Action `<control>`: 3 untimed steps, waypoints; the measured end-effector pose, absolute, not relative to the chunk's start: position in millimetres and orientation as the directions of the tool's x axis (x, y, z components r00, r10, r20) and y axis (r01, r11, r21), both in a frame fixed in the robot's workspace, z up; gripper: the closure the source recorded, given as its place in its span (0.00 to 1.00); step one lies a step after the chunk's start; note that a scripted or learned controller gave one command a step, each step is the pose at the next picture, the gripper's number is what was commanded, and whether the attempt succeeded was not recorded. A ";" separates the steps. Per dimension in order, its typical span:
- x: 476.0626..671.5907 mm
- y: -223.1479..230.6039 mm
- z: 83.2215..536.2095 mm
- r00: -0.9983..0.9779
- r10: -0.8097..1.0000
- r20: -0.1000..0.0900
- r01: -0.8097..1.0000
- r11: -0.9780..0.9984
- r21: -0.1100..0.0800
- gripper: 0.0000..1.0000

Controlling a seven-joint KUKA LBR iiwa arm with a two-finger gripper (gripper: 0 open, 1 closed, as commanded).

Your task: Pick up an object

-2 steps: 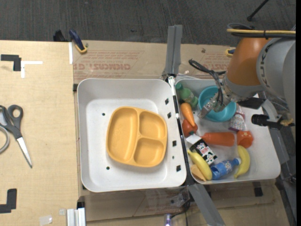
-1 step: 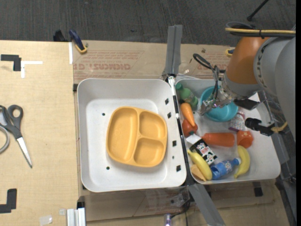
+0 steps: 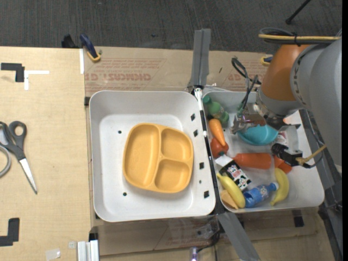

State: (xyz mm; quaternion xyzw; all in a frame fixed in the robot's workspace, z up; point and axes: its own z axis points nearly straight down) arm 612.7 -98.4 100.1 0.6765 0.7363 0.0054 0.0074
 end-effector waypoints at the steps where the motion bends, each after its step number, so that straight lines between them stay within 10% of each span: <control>1: 524.9 -119.2 99.1 -0.499 0.866 -0.010 0.866 0.499 0.013 1.00; 2: 599.9 -111.7 99.9 -0.405 0.914 -0.011 0.914 0.405 0.017 1.00; 3: 595.5 -112.5 94.2 -0.404 0.915 -0.004 0.915 0.404 0.004 0.00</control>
